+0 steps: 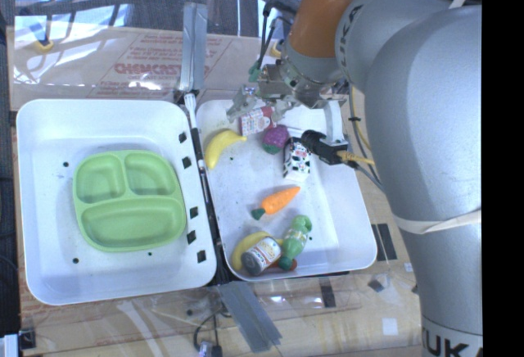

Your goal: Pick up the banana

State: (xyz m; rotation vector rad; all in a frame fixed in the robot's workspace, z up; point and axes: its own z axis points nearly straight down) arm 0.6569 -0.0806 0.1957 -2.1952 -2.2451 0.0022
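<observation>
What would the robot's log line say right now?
task: pick banana | gripper: above right bin far end | banana: in bin, not held

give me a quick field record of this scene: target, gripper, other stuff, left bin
target: banana, lying at the upper left of the right bin, by the divider
gripper: gripper above the bin's far edge, right of the banana, not touching it
other items: carrot, purple toy, cow figure, green bottle, jar
left bin: left bin holds a green divided plate
</observation>
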